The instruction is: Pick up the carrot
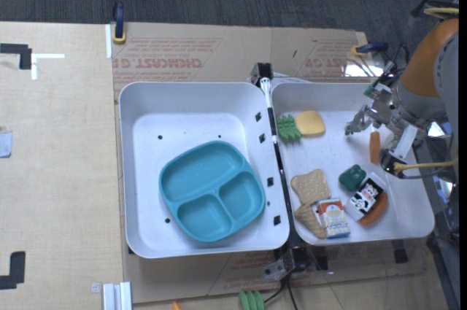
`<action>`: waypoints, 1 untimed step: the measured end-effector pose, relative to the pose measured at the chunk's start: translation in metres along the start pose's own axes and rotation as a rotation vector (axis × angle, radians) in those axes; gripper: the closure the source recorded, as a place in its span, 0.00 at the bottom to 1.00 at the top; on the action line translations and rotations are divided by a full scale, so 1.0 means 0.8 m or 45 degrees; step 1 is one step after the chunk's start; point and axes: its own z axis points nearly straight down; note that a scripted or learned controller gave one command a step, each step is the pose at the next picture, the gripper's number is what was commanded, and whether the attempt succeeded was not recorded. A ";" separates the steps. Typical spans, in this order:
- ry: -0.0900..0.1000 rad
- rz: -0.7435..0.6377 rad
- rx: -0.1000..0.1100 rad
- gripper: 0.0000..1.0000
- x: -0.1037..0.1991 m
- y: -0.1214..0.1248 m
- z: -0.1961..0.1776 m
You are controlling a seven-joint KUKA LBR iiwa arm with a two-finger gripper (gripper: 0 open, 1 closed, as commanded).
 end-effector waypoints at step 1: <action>-0.018 -0.233 0.008 0.00 0.074 -0.100 0.005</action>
